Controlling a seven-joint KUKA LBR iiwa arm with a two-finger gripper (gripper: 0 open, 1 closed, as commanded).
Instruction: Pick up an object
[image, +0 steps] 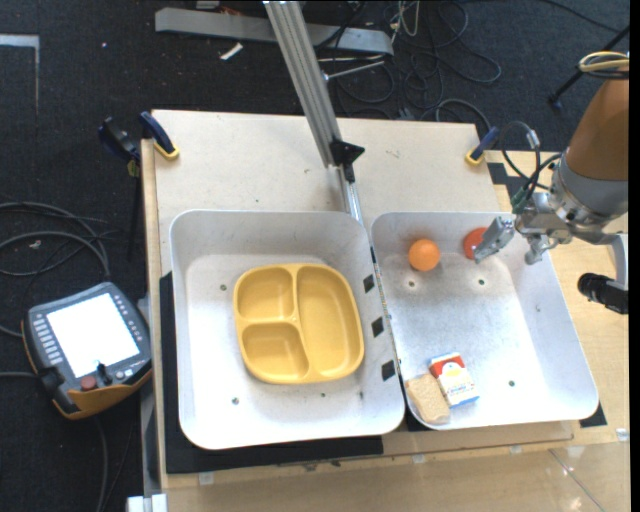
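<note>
The camera view looks down at a slant on a pale bench (260, 160) carrying two shallow white bins side by side. The left bin (200, 250) holds a yellow divided plate (298, 322) with three compartments, lying flat near the bin's middle. The right bin (540, 340) holds several small things. An orange ball (424, 255) sits in its upper left part, apart from everything else. A red object (474, 241) lies just to the ball's right, near the bin's upper edge, partly covered by the gripper. In the lower left corner of that bin a small box with a red and white face (455, 378) lies flat, and a tan sponge-like block (428, 399) touches its left side, close to the bin's rim.

The grey arm with its orange band (600, 130) comes in from the right edge of the frame, upper right. Its gripper (497, 237) hangs over the upper part of the right bin, with one finger reaching down beside the red object. I cannot tell whether the jaws are parted or closed, nor whether they touch the red object.

A metal pole (310, 85) slants up from the gap between the bins toward the top of the frame. A teach pendant (88, 345) lies on the dark floor at the left, with cables around it.
</note>
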